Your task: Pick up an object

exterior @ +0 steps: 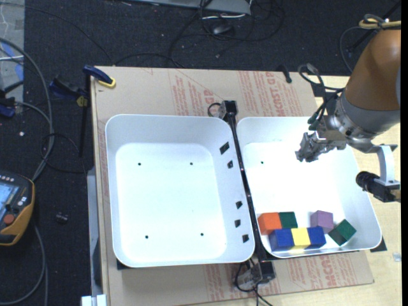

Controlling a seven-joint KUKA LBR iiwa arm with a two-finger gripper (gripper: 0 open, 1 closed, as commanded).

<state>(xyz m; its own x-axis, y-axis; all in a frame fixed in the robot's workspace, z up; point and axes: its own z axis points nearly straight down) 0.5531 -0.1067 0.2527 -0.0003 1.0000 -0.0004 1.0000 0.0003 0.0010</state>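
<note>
Several small blocks lie along the near edge of the right bin [274,132]: an orange block [269,221], a dark green block [288,219], a blue block [281,239], a yellow block [300,236], a second blue block [316,236], a purple block [322,219] and a green block [342,231]. My gripper [308,150] hangs over the far middle of the right bin, well away from the blocks. Nothing shows between its fingers.
The left bin [121,171] stands beside the right one, with black clips along the shared wall. Both rest on a cardboard sheet [191,88]. A blue and yellow clamp [99,75] sits at the sheet's far left corner. Cables run over the floor beyond.
</note>
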